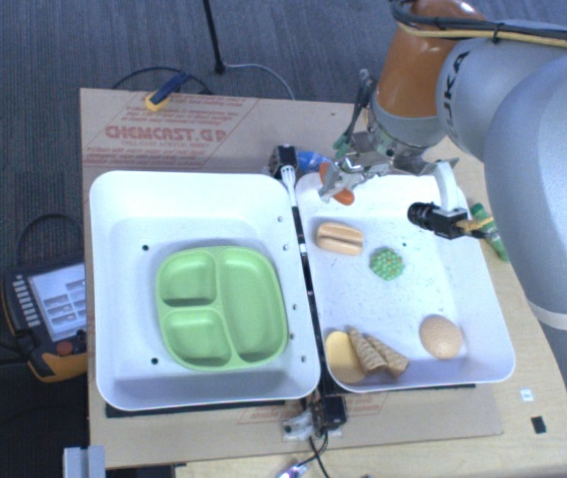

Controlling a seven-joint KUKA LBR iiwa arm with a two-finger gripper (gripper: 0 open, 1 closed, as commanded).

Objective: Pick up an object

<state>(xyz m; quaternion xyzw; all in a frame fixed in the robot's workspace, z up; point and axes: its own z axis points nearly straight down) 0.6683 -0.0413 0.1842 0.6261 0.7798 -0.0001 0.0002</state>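
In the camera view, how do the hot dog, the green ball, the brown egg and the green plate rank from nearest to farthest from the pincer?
The pincer is at the far left corner of the right bin.
1. Hot dog, just below it, right bin.
2. Green ball, mid right bin.
3. Green plate, in the left bin, and brown egg, near right of the right bin: too close to call.

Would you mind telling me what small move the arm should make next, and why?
Probably a short descent. The gripper hangs at the far edge of the right white bin, just above a small orange piece, and nothing shows between its fingers. The tan hot-dog bun lies a little nearer the camera.
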